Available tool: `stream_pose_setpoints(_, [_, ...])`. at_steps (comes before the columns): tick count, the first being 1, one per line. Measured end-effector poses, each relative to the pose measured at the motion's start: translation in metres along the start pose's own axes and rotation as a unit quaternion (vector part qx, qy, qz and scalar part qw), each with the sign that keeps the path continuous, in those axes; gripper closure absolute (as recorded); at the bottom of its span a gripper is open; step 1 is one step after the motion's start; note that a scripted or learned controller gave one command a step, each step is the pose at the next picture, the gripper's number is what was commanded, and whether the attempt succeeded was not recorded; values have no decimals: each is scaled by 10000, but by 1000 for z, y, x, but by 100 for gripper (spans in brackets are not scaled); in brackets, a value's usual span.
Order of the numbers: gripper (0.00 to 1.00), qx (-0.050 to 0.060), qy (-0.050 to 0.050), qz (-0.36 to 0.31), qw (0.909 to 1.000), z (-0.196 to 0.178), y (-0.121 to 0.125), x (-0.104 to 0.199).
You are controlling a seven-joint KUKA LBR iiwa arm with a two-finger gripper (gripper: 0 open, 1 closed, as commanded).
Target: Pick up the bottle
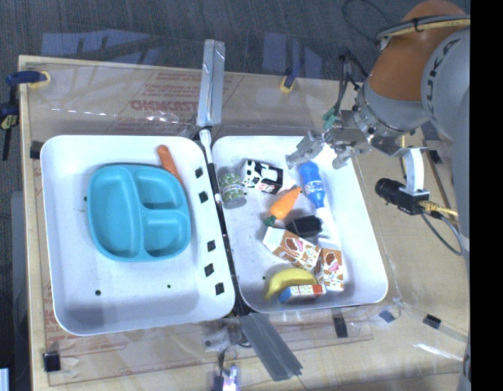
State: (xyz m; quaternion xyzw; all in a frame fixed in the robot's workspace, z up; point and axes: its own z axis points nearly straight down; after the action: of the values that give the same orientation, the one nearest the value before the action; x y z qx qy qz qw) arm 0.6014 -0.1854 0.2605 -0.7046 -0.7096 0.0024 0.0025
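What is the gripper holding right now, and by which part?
Nothing. The gripper hangs open above the far edge of the right bin, and the blue bottle lies just below its fingers, with nothing between them.

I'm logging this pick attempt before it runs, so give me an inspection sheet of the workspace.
Surface: wooden bench under clear sheeting, bearing the left bin and the right bin.
Job's things: blue bottle with a white cap, lying in the right bin near its far rim.
Clutter: blue divided tray and an orange stick in the left bin; banana, orange item, black block, printed packets and a small jar in the right bin.
Grippers: gripper over the right bin's far rim, just above the bottle.
Cables: black cables behind the arm.
Surroundings: blue clamps at the bench's left edge; dark carpet.
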Motion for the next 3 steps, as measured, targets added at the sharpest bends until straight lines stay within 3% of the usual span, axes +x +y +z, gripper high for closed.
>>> stream_pose_setpoints(1, [0, -26, -9, -1171, 9931, -85, 9, 0])
stream_pose_setpoints(2, [0, -5, 0, -1106, 9939, 18, 17, -24])
stream_pose_setpoints(3, [0, -8, -1, -1106, 9939, 17, 17, -24])
